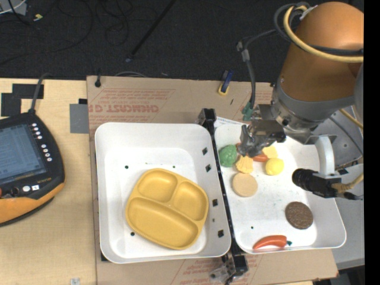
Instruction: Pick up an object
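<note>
Far to the pincer's left, a yellow divided tray (168, 208) is sitting in the left bin (113, 159), well out of play. Below the pincer (252, 150), toy food is crowding the right bin (332, 230): green broccoli (228, 155), a tan disc (244, 185), a yellow wedge (244, 164) (likeliest target, judging by closeness). Whether its grip is wide or narrow, I cannot tell.

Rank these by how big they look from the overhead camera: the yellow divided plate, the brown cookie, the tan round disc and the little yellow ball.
1. Yellow divided plate, by far the largest.
2. Tan round disc and brown cookie: they look alike, too close to rank.
3. Little yellow ball, smallest.
</note>
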Motion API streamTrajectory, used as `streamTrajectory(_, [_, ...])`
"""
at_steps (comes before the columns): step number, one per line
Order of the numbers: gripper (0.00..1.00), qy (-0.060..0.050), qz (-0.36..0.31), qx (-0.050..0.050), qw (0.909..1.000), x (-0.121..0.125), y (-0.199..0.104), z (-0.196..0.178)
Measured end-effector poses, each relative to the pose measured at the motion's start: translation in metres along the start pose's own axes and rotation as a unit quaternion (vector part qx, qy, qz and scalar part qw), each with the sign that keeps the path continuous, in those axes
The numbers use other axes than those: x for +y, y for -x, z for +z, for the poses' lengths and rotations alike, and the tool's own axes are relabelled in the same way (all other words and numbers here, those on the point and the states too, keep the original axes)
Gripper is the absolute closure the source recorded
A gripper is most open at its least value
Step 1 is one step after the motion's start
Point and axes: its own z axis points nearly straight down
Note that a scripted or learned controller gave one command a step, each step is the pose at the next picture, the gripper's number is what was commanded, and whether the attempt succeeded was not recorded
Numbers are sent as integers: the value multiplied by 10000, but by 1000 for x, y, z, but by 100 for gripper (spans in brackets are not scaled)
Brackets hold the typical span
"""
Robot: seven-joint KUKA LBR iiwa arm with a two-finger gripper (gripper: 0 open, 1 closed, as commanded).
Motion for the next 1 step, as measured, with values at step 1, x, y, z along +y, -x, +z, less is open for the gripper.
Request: streamTrajectory(1, [100,28,16,-7,10000,33,-65,11])
